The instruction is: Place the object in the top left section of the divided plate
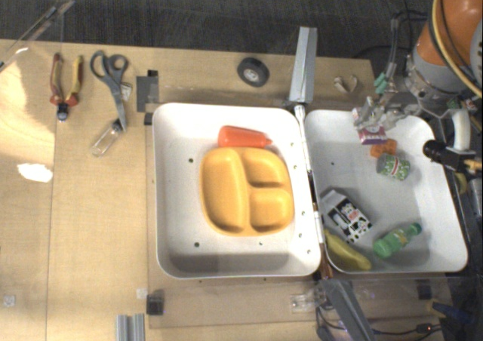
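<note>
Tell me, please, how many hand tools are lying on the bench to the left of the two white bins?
2: red-handled pliers near the bench's far left corner, and grey-handled scissors just to their right, beside the left bin.

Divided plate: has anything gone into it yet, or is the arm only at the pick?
Nothing looks placed: the yellow divided plate in the left bin shows bare sections, with an orange item lying beside its far rim, not in it. The hand sits at the right bin's far edge, above a small purple packet; whether it grips anything is unclear. Picking, carrying and placing all remain.
</note>
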Robot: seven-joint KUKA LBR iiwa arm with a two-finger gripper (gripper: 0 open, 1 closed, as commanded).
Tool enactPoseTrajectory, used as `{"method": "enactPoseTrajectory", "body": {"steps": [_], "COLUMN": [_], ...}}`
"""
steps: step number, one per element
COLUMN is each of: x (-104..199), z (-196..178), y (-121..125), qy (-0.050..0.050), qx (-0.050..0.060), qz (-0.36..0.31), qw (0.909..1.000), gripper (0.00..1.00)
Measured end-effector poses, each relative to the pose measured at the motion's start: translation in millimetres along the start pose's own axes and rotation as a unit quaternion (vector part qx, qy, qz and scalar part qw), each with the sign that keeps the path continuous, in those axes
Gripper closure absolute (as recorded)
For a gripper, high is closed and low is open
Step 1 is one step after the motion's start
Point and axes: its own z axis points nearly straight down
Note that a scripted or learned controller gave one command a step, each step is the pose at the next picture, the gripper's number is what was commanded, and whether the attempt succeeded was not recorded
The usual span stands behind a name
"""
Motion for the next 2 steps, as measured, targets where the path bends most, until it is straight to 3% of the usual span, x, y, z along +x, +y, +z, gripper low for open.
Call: {"method": "enactPoseTrajectory", "body": {"steps": [1,2], "x": [64,144], "z": [38,69], "y": [-4,-6], "qy": [0.001,0.002], "qx": [0.0,0.0], "qz": [-0.093,-0.14], "qw": [0.9956,0.9901], "gripper": [1.0,1.0]}}
